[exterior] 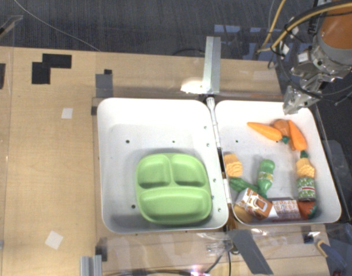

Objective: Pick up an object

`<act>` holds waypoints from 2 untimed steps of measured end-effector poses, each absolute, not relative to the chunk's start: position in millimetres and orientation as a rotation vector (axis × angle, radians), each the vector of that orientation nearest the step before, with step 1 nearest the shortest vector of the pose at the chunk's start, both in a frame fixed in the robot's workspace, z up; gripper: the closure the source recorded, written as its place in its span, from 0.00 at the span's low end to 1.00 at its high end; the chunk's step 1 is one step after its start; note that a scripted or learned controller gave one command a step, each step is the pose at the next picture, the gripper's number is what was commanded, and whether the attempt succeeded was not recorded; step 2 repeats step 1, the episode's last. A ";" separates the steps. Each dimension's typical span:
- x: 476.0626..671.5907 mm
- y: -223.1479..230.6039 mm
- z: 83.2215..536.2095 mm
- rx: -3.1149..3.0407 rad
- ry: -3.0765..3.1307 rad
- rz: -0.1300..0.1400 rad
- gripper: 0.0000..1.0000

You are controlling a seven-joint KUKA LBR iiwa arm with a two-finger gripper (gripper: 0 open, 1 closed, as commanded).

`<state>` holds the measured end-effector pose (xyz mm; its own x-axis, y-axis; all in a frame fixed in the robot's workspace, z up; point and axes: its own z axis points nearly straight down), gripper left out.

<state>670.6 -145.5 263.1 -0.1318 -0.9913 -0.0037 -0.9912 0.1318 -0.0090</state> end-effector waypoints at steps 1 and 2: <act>673.0 -144.1 277.7 -2.054 2.352 -0.016 1.00; 673.0 -144.1 277.7 -2.054 2.352 -0.016 1.00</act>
